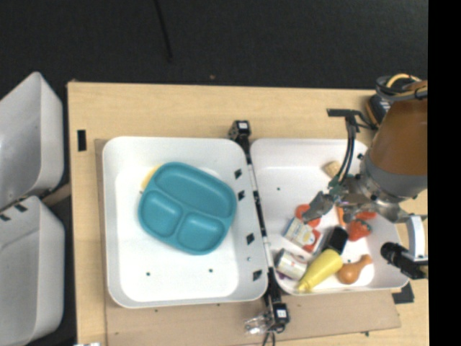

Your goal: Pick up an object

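My gripper (pixel 337 209) hangs low over the right bin (pixel 288 164), with its two grey fingers spread open and nothing visibly between them. A small red piece (pixel 305 212) lies by the left fingertip. An orange-red piece (pixel 359 226) lies just below the right one. Underneath them sit a black object (pixel 336 238), a yellow bottle shape (pixel 321 267), a brown pear-like object (pixel 351 270), a white cup (pixel 289 263) and a small carton (pixel 301 231). A beige scrap (pixel 331 169) rests near the bin's far side.
The left bin (pixel 119 265) holds a teal divided plate (pixel 187 207) with a yellow thing (pixel 148 176) peeking out from under its upper left edge. The arm's orange band (pixel 400 139) overhangs the right bin's right side. Black clips (pixel 240 130) mark the divider between the bins.
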Controlling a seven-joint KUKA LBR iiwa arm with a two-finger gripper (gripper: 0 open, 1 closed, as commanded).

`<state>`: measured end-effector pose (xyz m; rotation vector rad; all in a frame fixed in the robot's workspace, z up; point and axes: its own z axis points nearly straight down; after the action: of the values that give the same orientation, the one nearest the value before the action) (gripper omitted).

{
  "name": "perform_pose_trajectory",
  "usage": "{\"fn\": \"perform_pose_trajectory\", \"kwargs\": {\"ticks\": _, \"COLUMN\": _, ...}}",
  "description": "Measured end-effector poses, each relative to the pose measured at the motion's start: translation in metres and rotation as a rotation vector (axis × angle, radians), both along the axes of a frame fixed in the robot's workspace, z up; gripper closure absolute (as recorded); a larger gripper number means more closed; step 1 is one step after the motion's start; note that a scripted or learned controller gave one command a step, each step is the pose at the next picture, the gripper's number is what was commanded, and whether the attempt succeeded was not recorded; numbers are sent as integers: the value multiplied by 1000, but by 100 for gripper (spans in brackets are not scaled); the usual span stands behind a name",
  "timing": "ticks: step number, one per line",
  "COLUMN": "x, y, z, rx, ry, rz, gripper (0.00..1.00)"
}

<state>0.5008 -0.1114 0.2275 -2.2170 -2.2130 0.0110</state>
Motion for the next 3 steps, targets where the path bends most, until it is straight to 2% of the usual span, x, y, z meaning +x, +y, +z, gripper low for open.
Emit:
{"fn": "perform_pose_trajectory", "kwargs": {"ticks": 1, "x": 3, "y": 0, "z": 6, "rx": -2, "ry": -12, "rz": 4, "gripper": 0}}
{"fn": "perform_pose_trajectory", "kwargs": {"ticks": 2, "x": 8, "y": -1, "z": -39, "rx": -2, "ry": -8, "rz": 0, "gripper": 0}}
{"fn": "perform_pose_trajectory", "kwargs": {"ticks": 3, "x": 5, "y": -7, "z": -101, "rx": -2, "ry": -6, "rz": 0, "gripper": 0}}
